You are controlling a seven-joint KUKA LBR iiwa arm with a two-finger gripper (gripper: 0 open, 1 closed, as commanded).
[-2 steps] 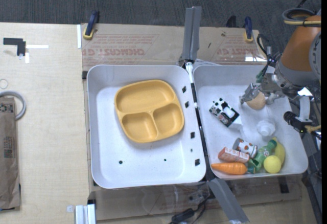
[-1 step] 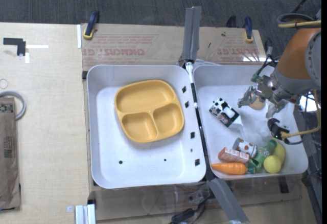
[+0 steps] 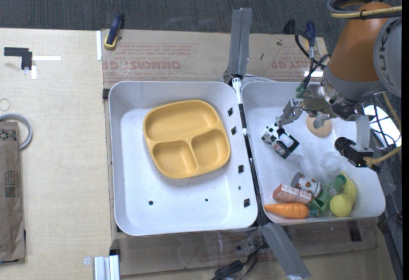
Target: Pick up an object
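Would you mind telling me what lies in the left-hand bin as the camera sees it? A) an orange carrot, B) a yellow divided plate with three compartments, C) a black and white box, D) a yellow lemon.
B: the yellow divided plate lies by itself in the left bin, whereas the carrot, the black and white box and the lemon all lie in the right bin.
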